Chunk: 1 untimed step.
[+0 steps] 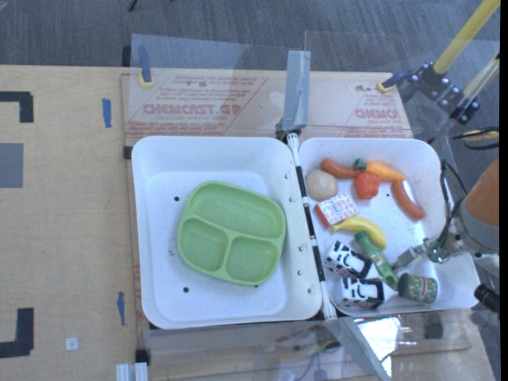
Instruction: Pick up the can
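Two white bins side by side. Left bin (159, 173) holds a light-green divided plate (230, 232) with three compartments, lying flat near the middle. Right bin (425, 161) is the cluttered one: a beige round item (321, 184) at upper left, a red carrot-shaped piece (340, 169) beside it, a red tomato-like toy (366, 185), an orange piece (385, 171) and a red-orange sausage shape (409, 200) toward the right wall. Mid-bin there's a red-and-white packet (336, 209), a yellow banana (361, 228) under it, a green bottle (378, 262) lying on its side, and two black-and-white cow-print items (353, 272) at the lower left. The can (418, 287) sits in the lower right corner of the right bin, tipped on its side, greenish label, pale end facing left, just beside the bottle's end. Gripper (425, 252) is over the right edge of that bin, just above the can, apart from it. Can't tell whether its jaws are open or closed from this angle; nothing visibly between them.
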Each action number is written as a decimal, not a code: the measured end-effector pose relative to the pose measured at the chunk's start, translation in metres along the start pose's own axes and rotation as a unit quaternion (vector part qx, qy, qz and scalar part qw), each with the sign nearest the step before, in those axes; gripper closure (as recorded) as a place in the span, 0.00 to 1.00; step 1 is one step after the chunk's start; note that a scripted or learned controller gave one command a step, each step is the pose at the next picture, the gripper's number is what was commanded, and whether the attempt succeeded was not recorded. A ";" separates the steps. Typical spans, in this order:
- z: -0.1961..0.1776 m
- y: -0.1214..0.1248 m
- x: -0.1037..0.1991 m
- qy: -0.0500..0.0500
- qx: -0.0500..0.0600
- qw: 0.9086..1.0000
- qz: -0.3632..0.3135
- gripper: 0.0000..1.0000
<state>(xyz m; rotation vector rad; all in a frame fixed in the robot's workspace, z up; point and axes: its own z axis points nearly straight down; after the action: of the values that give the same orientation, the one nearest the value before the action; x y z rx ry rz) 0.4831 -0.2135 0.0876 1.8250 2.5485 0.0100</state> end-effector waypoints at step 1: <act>0.000 0.000 0.000 0.000 0.000 1.000 0.000 0.00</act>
<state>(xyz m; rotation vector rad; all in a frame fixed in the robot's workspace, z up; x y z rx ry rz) 0.4831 -0.2135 0.0875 1.8250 2.5486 0.0100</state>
